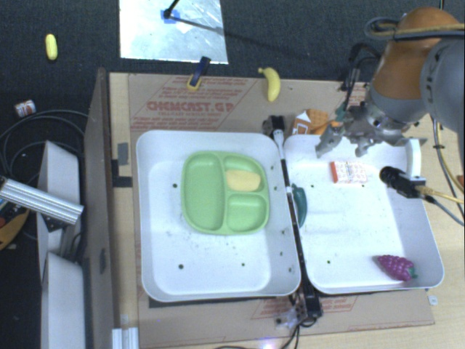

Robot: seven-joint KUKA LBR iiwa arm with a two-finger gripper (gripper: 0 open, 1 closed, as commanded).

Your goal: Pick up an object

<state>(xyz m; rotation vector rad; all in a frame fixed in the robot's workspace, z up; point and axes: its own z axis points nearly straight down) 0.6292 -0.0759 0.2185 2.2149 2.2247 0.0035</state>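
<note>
My gripper (341, 145) hangs over the far edge of the right bin (429, 238), open, its two fingers spread wide with nothing between them. A red and white packet (350, 171) lies flat in that bin just in front of the fingertips. Purple toy grapes (396, 267) rest in the bin's near right corner. A teal object (298, 203) leans against its left wall. In the left bin (163, 267) sits a green divided plate (221, 193) with a yellow piece (243, 180) in its upper right compartment.
A yellow banana (272, 83) lies on the cardboard behind the bins. An orange and white item (309, 122) sits just beyond the right bin's far left corner, close to the gripper. A shiny sheet (173, 20) lies on the floor at the back.
</note>
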